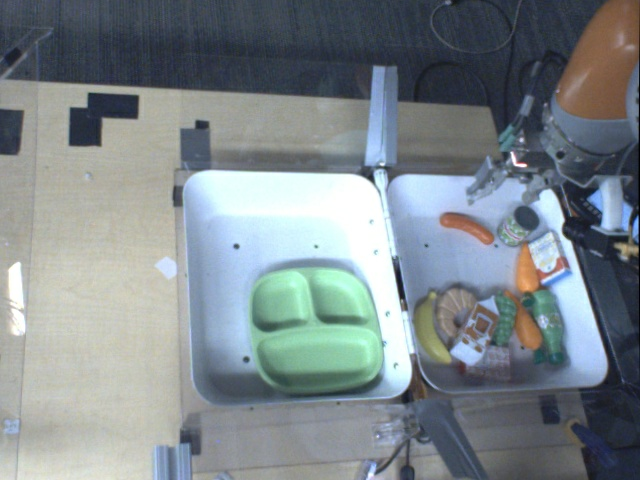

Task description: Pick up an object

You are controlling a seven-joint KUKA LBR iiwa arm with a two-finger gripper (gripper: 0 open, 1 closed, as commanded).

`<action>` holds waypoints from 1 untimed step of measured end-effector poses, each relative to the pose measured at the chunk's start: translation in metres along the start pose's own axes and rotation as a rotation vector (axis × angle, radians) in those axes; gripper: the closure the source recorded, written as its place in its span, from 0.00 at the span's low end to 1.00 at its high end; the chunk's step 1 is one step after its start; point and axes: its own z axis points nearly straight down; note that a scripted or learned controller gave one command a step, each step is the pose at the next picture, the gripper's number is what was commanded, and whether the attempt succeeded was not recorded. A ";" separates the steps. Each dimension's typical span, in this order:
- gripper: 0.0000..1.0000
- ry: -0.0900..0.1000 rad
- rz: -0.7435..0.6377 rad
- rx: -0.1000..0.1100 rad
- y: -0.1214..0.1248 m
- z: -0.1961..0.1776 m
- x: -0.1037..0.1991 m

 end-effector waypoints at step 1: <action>0.00 0.001 0.001 0.001 0.045 0.144 0.023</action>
